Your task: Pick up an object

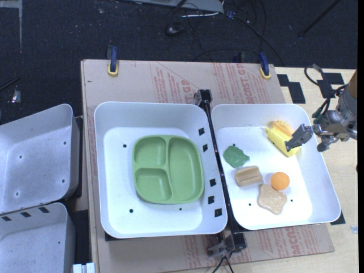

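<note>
Nearest the camera, at the bottom edge of the right shallow white bin [324, 169], lies a pale tan toast-shaped slice of toy bread [272, 199]. Just above it and touching or nearly touching sits a small orange ball [280, 181], and to the left of the ball rests a beige rounded block shaped like a bread roll [248, 176]. A crumpled green leafy toy piece [235, 156] lies just above that block, near the bin's left wall. Toward the upper right of the same bin is a yellow block-shaped toy with a ridged end [278, 133].

Reaching in from the right, the grey two-finger gripper [310, 138] hangs over the bin's right rim. One dark finger [298, 138] points down and left so that its tip overlaps the yellow toy's right end; whether it actually touches cannot be told. A second finger appears further right, with a visible gap between them, so the gripper looks spread apart with nothing between its fingers.

Left of this bin, sharing a wall lined with black clips, the left shallow white bin [108, 152] holds a light green plastic plate with three compartments [168, 169], lying flat near its centre. Both bins rest on a brown cardboard-covered table [148, 81].
</note>
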Motion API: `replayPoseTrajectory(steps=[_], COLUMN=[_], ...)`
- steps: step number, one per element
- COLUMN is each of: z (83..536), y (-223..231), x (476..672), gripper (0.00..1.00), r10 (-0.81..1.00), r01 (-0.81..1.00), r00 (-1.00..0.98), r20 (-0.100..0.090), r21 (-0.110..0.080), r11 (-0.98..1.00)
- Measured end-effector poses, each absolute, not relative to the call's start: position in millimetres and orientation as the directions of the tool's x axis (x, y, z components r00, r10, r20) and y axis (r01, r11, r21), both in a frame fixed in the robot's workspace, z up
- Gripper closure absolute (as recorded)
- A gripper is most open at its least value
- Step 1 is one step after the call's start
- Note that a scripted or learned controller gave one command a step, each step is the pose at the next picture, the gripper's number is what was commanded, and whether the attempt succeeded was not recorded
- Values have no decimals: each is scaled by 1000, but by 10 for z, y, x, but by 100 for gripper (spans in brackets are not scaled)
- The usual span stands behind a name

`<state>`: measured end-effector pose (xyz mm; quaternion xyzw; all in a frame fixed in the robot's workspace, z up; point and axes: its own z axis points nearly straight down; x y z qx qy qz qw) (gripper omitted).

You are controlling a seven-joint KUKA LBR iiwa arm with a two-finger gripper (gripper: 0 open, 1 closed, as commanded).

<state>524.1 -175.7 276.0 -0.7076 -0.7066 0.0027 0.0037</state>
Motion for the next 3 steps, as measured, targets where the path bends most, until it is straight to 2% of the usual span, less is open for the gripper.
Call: replayPoseTrajectory(steps=[1, 2, 3], z=[2803, 2290, 1727], y=[-1754, -1648, -1633], x=[5259, 5238, 5330], gripper=[0, 0, 0], r10=[1000, 1000, 1000], r01=[1000, 1000, 1000], r00=[-1, 0, 0], r20=[-1, 1, 1], r21=[0, -5, -5], r11=[1, 0, 0])
